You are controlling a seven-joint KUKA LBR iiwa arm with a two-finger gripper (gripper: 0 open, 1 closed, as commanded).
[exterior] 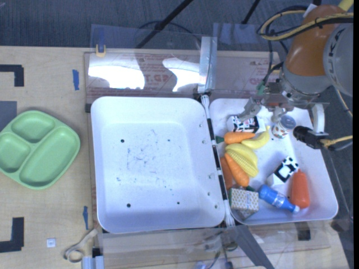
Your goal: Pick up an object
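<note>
Hand (263, 106) above toy-filled right bin (328, 198)

At the upper right of the frame, the arm (328, 49) is rounded grey metal with a glossy orange band above the wrist. Yellow and black cables loop over it. Its wrist ends in pale, silvery metal fittings.

The arm (328, 43) was cut off by the right edge and the top edge. The carrot (234, 170) lay partly under the corn (244, 158). The small black-and-white thing (244, 124) under the wrist was half covered, and its kind could not be told.
</note>
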